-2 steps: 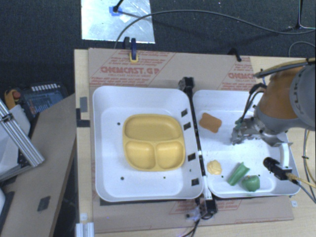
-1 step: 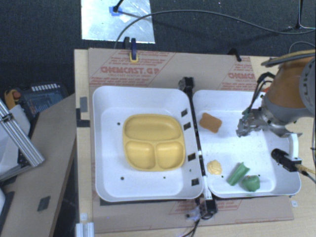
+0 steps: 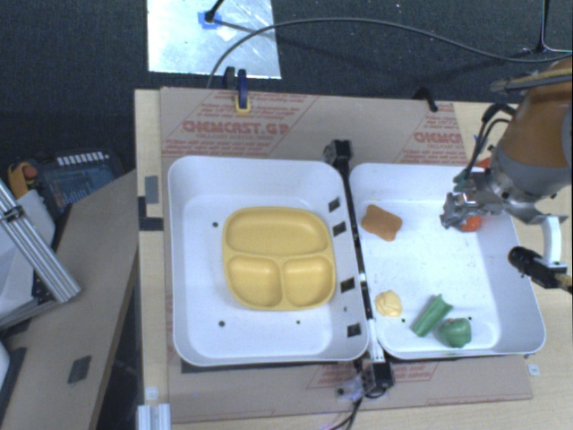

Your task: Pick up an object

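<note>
In the right bin, close to its far right wall: a small red-orange object, partly covered by the end effector. Sits right at the tip of the end effector, touching or nearly so; cannot tell which. Cannot tell either whether the end effector is wide, narrow or closed on anything, since the metal parts blur together from this angle. Above it, the arm's orange band and grey wrist, reaching in from the right.

Elsewhere in the same bin, well apart from the end effector: a brown bread-like piece near the far left corner; a small pale yellow piece by the near left side; a long green piece lying at a slant, just beside a rounder green piece near the front wall.

In the left bin: a yellow three-compartment tray, lying flat at the centre.

Under both bins, a printed cardboard sheet on the counter, with a blue and yellow clamp at its far edge. Beyond, a shiny metal plate on dark carpet.
</note>
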### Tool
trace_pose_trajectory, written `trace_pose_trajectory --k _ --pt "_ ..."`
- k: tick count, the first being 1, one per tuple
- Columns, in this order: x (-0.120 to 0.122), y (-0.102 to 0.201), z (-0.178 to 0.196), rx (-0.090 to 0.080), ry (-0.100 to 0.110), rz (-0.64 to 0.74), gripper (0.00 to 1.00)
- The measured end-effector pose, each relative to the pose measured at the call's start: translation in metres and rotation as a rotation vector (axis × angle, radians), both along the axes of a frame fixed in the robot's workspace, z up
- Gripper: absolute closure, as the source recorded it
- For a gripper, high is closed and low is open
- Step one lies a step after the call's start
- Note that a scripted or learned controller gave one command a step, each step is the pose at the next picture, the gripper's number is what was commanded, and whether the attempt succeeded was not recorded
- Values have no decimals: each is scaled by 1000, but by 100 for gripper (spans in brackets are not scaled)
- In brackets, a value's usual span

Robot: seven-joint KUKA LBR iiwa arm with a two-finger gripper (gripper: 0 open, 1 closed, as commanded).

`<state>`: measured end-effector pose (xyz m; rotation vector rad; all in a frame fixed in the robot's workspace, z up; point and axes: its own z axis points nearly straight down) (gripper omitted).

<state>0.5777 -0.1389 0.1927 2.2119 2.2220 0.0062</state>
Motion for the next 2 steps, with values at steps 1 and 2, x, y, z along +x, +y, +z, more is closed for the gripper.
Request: trace_pose_trajectory --k 1,2 --pt "2 0 54 0 -1 0 100" --pt "-9 48 41 3 7 4 100"
